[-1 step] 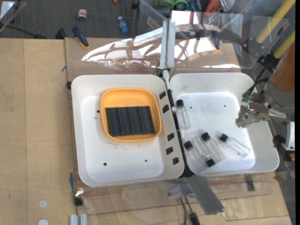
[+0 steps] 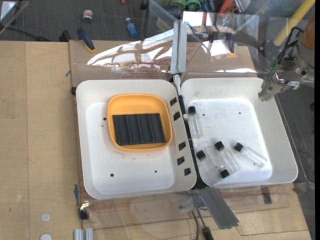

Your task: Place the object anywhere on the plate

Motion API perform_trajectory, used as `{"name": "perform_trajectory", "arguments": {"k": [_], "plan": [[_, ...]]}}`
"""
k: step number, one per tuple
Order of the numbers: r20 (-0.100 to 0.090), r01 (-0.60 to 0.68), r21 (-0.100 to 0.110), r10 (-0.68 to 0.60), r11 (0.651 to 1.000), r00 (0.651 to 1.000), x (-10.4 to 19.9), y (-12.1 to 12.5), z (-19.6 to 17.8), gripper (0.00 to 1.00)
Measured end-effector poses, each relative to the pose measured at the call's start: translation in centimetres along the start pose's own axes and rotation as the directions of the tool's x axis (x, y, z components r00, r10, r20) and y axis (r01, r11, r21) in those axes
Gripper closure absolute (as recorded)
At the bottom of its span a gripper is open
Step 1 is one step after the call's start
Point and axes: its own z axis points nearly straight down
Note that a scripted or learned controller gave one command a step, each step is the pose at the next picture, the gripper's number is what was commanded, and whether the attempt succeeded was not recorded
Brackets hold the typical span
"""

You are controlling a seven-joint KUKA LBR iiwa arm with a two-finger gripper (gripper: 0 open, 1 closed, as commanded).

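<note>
A dark ridged object lies on the orange plate at centre left. Clear black-capped vials scatter the right bin (lower right). The gripper hovers at the upper right; whether it is wide or narrow, I cannot tell.

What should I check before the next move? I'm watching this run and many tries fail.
1. Orange plate sits flat in the left bin: ok.
2. Dark ridged block covers much of the plate; room left for an object: cannot tell.
3. Clear vials lie loose in the right bin: ok.
4. Claw holds a vial: not ok, it sits at the bin's far right rim.
5. Claw's path down to the vials: ok.
</note>
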Motion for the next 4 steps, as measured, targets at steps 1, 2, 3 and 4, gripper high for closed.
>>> {"name": "perform_trajectory", "arguments": {"k": [1, 2, 3, 4], "plan": [[0.001, 0.069, 0.000, -0.069, 0.998, 0.998, -2.1, 6.8, -3.6, 1.00], [0.004, 0.331, -0.004, -0.331, 0.944, 0.944, -7.5, 6.7, -15.1, 1.00], [0.002, 0.573, -0.002, -0.573, 0.819, 0.819, -7.3, 6.8, -15.1, 1.00], [0.002, 0.788, -0.001, -0.788, 0.615, 0.615, -7.3, 6.8, -15.1, 1.00]]}}
